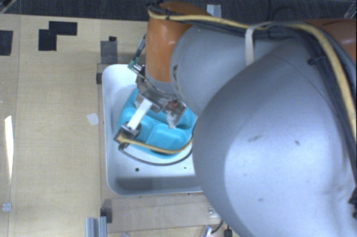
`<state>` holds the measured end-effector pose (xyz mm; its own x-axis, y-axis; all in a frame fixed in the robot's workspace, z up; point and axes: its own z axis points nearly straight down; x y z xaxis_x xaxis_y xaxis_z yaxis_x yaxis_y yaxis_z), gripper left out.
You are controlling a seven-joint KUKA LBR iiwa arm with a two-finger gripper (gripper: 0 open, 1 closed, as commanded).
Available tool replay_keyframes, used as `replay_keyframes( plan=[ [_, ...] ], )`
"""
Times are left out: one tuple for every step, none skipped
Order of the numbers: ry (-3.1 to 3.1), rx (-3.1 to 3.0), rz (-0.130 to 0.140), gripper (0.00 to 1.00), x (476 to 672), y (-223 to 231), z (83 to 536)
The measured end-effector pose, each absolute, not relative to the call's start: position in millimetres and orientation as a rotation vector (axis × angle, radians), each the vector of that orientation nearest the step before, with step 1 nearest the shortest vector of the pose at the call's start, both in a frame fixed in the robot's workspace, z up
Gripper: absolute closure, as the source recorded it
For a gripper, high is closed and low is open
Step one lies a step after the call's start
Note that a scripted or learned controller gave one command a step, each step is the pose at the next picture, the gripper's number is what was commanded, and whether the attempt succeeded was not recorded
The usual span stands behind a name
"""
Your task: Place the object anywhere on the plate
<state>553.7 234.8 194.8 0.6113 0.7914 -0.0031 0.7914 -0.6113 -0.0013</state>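
No readable text, labels, brands or numbers anywhere. Only markings are plain black block shapes (57, 33) printed on the bench top (50, 119) at upper left; they spell nothing.

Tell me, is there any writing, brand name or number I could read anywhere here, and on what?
None can be read: no words, brands or numbers.
Black block shapes on the bench: plain marks, not letters.
The arm, white bin and blue plate carry no legible text.
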Motion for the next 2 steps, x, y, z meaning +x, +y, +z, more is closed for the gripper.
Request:
replay_keyframes(
  plan=[
    [1.504, 2.759, -0.008, 0.0, 638.1, 187, 115],
    [1.0, 2.978, -0.005, 0.0, 558.7, 160, 217]
  ],
)
